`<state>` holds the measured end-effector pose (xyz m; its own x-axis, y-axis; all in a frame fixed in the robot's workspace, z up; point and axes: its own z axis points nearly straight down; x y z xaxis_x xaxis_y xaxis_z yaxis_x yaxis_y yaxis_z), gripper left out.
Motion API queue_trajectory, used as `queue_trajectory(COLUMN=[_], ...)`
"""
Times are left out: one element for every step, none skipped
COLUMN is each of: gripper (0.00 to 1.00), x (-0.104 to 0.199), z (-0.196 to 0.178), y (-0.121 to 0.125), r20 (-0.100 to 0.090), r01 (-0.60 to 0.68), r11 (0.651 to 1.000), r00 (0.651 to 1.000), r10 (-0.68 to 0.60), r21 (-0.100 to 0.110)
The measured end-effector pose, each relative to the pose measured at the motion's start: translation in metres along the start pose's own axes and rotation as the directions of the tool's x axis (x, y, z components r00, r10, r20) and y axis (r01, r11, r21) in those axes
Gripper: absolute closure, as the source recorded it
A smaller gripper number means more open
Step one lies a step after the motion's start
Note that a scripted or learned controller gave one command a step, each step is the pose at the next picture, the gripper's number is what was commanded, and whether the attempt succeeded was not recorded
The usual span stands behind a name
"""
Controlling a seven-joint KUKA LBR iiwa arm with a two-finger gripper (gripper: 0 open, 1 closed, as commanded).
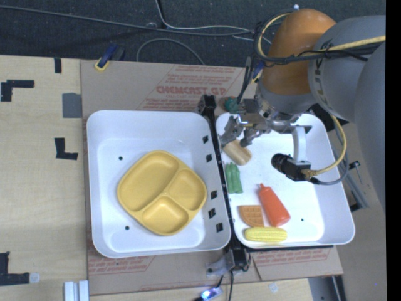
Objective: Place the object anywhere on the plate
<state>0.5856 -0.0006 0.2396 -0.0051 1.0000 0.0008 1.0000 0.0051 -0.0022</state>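
Observation:
A yellow plate with three compartments lies in the left bin. My gripper hangs over the upper left corner of the right bin, fingers pointing down. Just below the fingers sits a tan bread-like piece, close to or touching the fingertips; I cannot tell whether it is gripped. Lower in the right bin lie a green vegetable piece, a red bottle, an orange waffle piece and a yellow corn cob.
A black divider with clips runs between the two bins. The arm's grey body and orange band cover the upper right. A black cable fitting hangs over the right bin. Cardboard lies under the bins.

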Motion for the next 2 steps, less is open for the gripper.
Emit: queue_trajectory(gripper=[1.00,1.00], x=[0.054,0.103], z=[-0.005,-0.005], y=[-0.007,-0.011], r20=[-0.001,0.001], r01=[0.002,0.000], r11=[1.000,1.000], r00=[1.000,1.000], r10=[-0.002,0.000], r21=[-0.001,0.000])
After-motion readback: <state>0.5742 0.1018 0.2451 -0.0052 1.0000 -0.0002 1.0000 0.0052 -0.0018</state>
